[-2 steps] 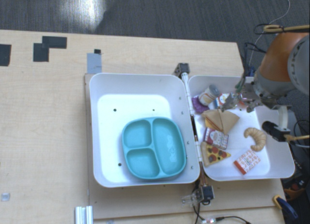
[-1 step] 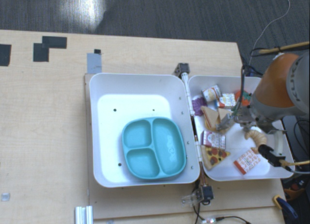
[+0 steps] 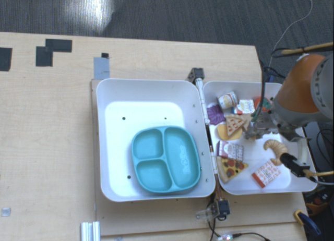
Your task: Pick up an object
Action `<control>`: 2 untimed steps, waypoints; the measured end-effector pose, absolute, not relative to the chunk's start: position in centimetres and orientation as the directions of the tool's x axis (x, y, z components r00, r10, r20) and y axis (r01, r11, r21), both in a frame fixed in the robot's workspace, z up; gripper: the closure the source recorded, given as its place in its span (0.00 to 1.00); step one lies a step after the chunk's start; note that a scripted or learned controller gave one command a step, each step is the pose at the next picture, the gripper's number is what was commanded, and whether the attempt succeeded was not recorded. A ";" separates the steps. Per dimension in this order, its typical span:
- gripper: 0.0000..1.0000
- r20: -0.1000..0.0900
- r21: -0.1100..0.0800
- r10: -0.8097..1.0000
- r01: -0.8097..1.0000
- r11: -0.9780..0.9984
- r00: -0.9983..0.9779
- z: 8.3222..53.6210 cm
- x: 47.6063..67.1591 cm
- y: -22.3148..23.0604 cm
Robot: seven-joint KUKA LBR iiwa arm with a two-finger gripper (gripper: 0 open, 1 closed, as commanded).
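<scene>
My gripper [image 3: 254, 130] hangs low over the middle of the right bin [image 3: 300, 185], with the grey arm and its orange band coming in from the right. Just left of it lie a triangular sandwich wedge [image 3: 236, 124] and a yellow cheese piece [image 3: 225, 131]. A tan croissant [image 3: 273, 147] lies below and to the right of the gripper. Around them are a small can [image 3: 228, 99], a purple piece [image 3: 214, 113], a printed packet [image 3: 231, 151], a pizza slice [image 3: 230, 168] and a red-and-white box [image 3: 266, 173]. Nothing shows as held.
The left bin [image 3: 112, 130] holds a blue three-compartment plate [image 3: 166, 158]. A narrow wall separates the two bins. The bench around the bins is pale wood, with dark patches at the far left.
</scene>
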State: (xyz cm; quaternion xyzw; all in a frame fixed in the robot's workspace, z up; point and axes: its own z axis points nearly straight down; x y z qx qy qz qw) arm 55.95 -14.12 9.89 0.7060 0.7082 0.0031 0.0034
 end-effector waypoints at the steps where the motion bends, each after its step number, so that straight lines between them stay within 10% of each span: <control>1: 0.00 -0.001 0.010 1.000 1.000 0.003 -0.003 9.9 56.0 -14.1; 2: 1.00 0.000 0.010 1.000 1.000 0.005 -0.005 10.9 56.0 -14.1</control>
